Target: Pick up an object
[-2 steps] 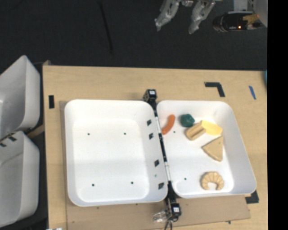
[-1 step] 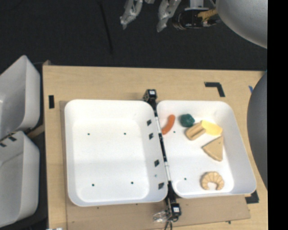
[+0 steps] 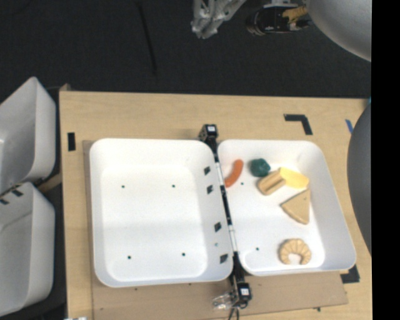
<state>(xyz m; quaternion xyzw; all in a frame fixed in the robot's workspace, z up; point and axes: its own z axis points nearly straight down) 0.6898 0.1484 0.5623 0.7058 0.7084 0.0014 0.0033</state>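
Croissant lies alone near the right bin's near edge, open floor around it; gripper hangs far above the bins, its opening unreadable

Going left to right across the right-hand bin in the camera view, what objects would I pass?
Orange sausage → green lump → tan block. Then come the yellow piece, the croissant and the wedge, which overlap too much to order.

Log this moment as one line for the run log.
gripper: raised at top of view, away from bins | right bin: orange sausage-shaped piece, green lump, yellow block, tan wedge, croissant-shaped piece | picked: nothing yet
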